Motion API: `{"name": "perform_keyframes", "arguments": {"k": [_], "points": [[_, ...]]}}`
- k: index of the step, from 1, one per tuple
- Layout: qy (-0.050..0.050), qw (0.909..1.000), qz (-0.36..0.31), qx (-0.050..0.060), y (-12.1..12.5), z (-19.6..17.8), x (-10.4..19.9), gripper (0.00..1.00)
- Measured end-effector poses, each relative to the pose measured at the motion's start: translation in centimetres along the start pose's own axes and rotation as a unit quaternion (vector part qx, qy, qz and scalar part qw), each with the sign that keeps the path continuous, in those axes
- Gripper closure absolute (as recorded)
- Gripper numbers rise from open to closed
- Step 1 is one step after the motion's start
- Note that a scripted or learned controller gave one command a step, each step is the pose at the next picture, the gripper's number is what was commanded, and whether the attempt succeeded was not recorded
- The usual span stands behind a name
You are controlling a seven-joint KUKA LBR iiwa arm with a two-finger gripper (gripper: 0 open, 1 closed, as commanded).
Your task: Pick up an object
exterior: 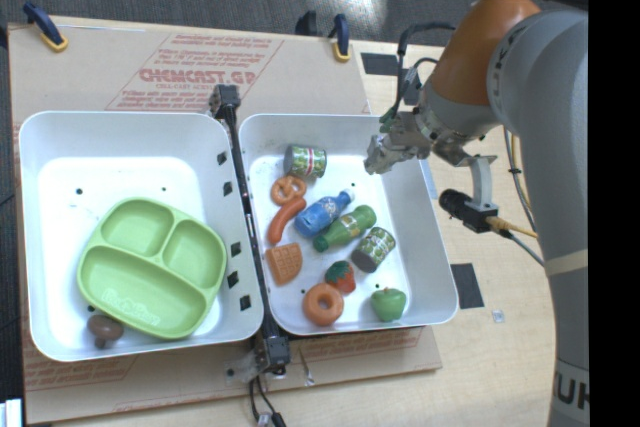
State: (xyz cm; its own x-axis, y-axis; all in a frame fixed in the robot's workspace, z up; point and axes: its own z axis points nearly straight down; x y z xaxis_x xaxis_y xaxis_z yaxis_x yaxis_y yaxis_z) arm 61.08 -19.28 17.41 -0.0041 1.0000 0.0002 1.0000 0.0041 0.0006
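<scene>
From my seat I see the gripper hanging over the far right corner of the right bin, with nothing between its fingers; whether they are parted or together I cannot tell at this angle. The toys lie in that bin: a small can near the far edge, a pretzel and an orange carrot along the left wall, a blue bottle and a green bottle in the middle, a waffle, a doughnut and a green apple toward the near edge. The left bin carries a green divided plate, with a small brown thing, perhaps a mushroom, in its near left corner.
</scene>
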Motion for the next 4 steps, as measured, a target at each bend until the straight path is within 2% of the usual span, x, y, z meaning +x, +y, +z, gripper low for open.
{"name": "perform_keyframes", "arguments": {"k": [1,2,3,4], "points": [[0.000,1.0000,0.000,0.001,0.0,0.1,0.0,0.00],[0.000,1.0000,-0.001,0.002,-6.0,0.2,-0.3,0.00],[0.000,1.0000,-0.002,0.001,-0.2,8.3,-1.7,0.00],[-0.001,1.0000,-0.004,0.001,-0.1,7.2,-1.7,1.00]]}}
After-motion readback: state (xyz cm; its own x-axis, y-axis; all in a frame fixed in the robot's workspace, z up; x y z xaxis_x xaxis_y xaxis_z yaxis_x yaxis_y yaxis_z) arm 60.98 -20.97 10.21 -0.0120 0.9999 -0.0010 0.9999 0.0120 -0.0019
